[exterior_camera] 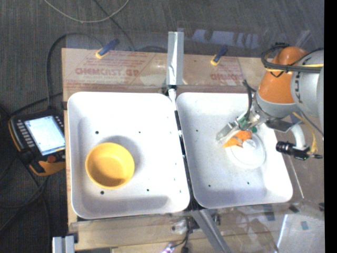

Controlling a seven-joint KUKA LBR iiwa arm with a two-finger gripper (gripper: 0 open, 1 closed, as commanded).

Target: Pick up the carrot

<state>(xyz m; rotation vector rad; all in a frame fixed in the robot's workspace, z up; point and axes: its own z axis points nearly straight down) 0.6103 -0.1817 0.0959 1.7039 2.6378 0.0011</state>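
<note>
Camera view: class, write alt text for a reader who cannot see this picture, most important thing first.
The robot's gripper is low in the right bin, right beside an orange carrot next to a clear round lid. A yellow bowl sits in the left bin.

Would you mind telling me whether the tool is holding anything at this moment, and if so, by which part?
It cannot be told. The tool sits right at the carrot in the right bin, overlapping its upper left end, but a grip is not clearly visible.
</note>
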